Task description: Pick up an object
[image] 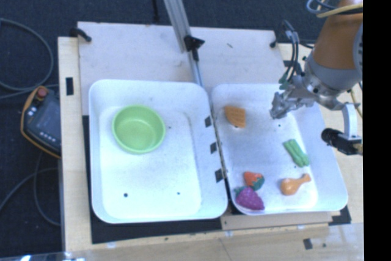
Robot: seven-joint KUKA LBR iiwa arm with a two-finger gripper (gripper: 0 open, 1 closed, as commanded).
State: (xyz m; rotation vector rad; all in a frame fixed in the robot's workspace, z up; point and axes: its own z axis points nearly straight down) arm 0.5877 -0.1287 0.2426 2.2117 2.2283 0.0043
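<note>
The right bin [317, 198] holds several small toy foods. An orange bread-like piece [235, 116] lies near its back left. A green bean-like piece [295, 152] sits toward the right side. Along the front lie a red strawberry [253, 180], a purple grape bunch [249, 198] and an orange drumstick shape [294, 184]. My gripper [278, 109] hangs over the back middle of this bin, right of the bread piece and above-left of the green piece. Nothing shows between its fingers.
A green bowl [138, 128] sits in the left bin [153, 205]. A slanted metal pole [175, 6] rises from the bench behind the bins. A pendant [43, 122] and cables lie on the floor at the left.
</note>
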